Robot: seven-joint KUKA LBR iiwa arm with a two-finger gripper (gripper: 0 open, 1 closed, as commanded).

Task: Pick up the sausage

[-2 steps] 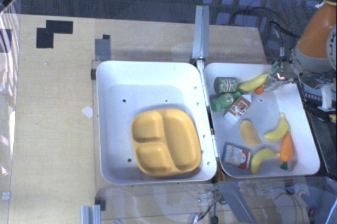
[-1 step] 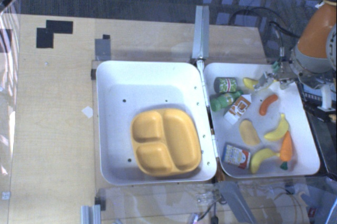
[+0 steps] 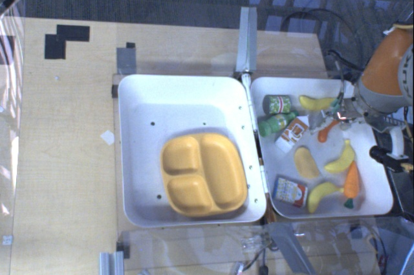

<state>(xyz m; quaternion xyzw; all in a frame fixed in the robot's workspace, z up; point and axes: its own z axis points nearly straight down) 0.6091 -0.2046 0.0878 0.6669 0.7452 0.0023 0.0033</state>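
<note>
Sausage (image 3: 327,129) is lying in the right bin (image 3: 381,206), upper middle, w/ the arm (image 3: 388,73) hanging over that bin's upper right corner. Gripper (image 3: 341,113) is sitting just above the sausage's upper end; can't tell its state. Yellow tray (image 3: 204,173) is resting in the left bin (image 3: 139,105).

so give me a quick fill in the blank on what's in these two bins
1. The yellow divided tray lies in the ____ bin.
2. The carrot lies in the ____ bin.
3. The green can lies beside a ____ along the right bin's far side.
4. The tray has ____ compartments.

Missing words: left; right; banana; three
</note>
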